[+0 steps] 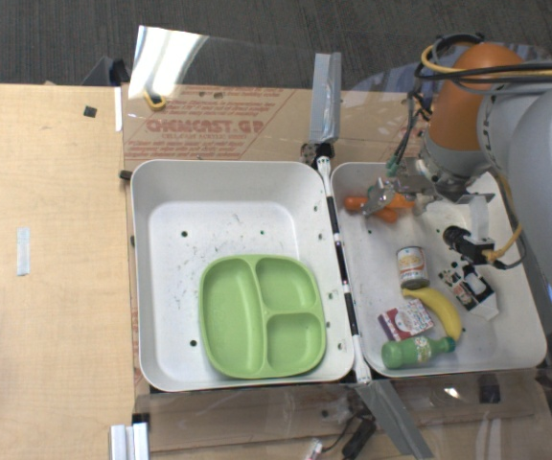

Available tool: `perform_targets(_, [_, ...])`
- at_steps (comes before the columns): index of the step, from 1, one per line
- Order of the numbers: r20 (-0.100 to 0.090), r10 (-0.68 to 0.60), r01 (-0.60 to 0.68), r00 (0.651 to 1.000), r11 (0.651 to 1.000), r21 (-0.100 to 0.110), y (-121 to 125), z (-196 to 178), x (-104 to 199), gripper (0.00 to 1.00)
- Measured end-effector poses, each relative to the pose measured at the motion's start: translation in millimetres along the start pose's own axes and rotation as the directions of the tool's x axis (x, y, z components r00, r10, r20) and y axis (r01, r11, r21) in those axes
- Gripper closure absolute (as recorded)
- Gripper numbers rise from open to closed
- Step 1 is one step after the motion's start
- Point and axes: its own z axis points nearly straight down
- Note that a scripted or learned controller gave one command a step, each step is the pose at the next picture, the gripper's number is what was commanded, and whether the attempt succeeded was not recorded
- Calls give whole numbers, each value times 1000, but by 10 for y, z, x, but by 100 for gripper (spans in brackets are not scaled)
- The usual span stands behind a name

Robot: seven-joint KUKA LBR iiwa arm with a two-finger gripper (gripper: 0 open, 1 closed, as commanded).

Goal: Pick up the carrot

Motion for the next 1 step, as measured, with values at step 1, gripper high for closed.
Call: perform_targets(1, [-1,11,-11,1000,1000,-5,-1099,-1,-358,0])
